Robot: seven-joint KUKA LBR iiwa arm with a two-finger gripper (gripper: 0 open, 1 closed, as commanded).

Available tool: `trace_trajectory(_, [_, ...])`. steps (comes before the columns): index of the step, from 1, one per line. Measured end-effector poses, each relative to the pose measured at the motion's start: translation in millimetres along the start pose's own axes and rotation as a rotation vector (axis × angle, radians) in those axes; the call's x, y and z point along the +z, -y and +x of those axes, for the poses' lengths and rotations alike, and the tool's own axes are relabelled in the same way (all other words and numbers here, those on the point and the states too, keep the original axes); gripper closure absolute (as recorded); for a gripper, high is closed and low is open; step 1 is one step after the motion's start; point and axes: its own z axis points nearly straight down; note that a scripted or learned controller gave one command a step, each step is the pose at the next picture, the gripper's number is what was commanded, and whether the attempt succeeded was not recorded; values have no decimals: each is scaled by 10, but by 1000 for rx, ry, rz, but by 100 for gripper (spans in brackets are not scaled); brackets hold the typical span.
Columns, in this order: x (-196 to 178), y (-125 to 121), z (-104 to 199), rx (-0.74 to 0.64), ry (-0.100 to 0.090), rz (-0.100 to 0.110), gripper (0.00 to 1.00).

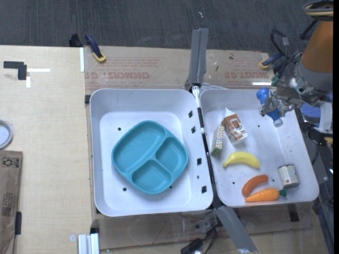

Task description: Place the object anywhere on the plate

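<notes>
The task names no single object, so I judge the banana [241,160], lying mid right bin [296,142], the likeliest pick: light, stiff, smooth and curved, best pinched across its thick middle. My tool [274,111] hangs over the bin's far right part; I cannot tell its state. Two small cartons [229,131] lie just beyond the banana, two carrots [258,189] and a can [287,175] nearer. The blue plate [150,156] sits in the left bin [100,142]; the rims between stand in my way.
</notes>
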Motion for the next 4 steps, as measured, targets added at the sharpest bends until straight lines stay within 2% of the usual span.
trace_trajectory(1, [313,-469,833,-105,-1,-2,100])
trace_trajectory(2, [29,197,1440,-432,-1,-1,100])
trace_trajectory(3, [317,655,1855,-466,-1,1,100])
trace_trajectory(4, [-275,736,2001,-628,0,-3,100])
